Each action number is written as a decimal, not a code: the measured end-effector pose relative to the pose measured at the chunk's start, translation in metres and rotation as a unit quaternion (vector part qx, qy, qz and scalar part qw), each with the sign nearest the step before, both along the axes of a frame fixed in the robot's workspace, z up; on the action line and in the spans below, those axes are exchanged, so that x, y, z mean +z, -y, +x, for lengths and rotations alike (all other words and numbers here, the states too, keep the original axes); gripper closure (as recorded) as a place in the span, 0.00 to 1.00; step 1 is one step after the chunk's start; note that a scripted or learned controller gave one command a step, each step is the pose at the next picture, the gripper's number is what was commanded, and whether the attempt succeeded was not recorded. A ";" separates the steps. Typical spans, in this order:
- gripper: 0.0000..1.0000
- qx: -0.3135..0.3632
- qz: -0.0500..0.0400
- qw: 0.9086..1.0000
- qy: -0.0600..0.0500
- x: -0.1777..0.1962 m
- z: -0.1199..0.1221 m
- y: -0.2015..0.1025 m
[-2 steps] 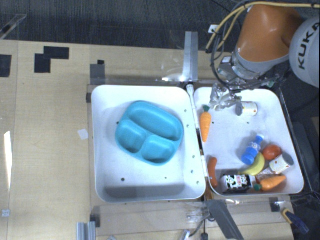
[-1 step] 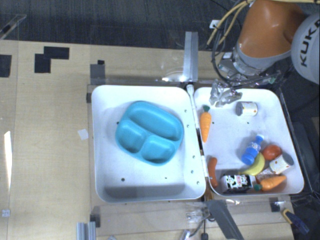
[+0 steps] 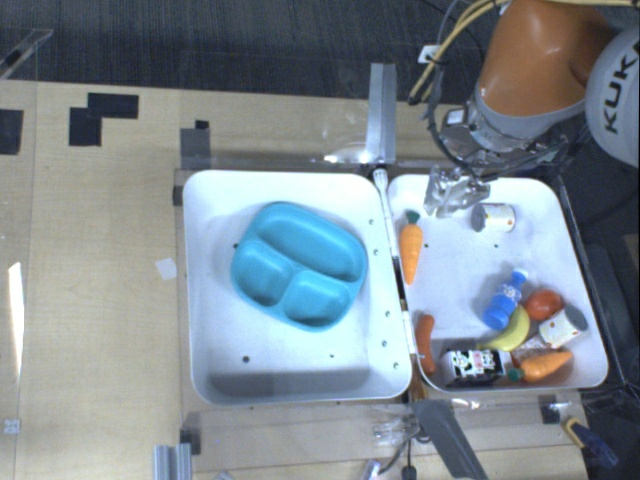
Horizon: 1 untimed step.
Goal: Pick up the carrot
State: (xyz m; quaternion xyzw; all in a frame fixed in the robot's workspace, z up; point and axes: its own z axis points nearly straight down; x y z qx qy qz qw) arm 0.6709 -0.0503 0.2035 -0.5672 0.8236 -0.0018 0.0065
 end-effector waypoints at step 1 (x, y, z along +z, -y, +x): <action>1.00 -0.021 0.000 1.000 -0.002 -0.017 -0.039 -0.003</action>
